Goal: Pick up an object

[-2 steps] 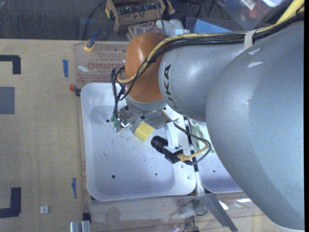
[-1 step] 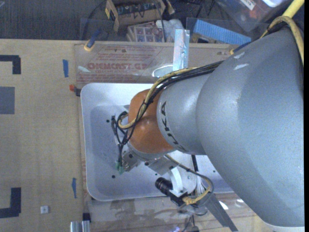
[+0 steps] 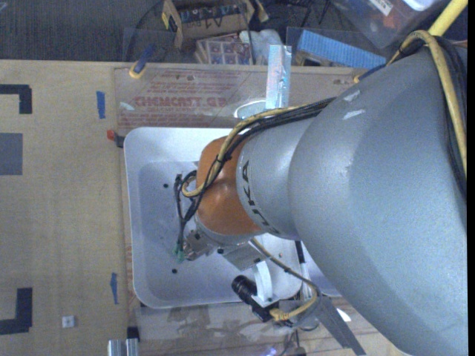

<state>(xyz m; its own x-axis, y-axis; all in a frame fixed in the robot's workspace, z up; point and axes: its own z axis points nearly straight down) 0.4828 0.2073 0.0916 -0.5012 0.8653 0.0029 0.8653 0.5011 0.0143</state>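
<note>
Camera view gave no clear sight of any object to pick. The bare floor of the shallow white plastic bin carried only a few tiny dark specks, and a small green scrap sat mid-bin, touching the gripper's outline. Whether that scrap was a loose object or part of the tool could not be told. Anything else in the bin would have lain under the arm.

The two-finger gripper hung low over the middle of the bin, seen from behind its mount. Whether it was spread or closed could not be told, and nothing was visibly held. Above it sat the arm's orange wrist band, with a black cable loop draped on the side toward the bin's left wall. The large grey arm body covered the bin's right half.

The step in hand looked like the descent for a grasp. To do it well, the tool should have settled straight down, centred over its target, stopped short of scraping the bin floor, and closed fully before lifting.

Beyond the bin's far edge lay a clear plastic sheet with red lettering. The pale wooden bench stretched off past the bin's left rim.
</note>
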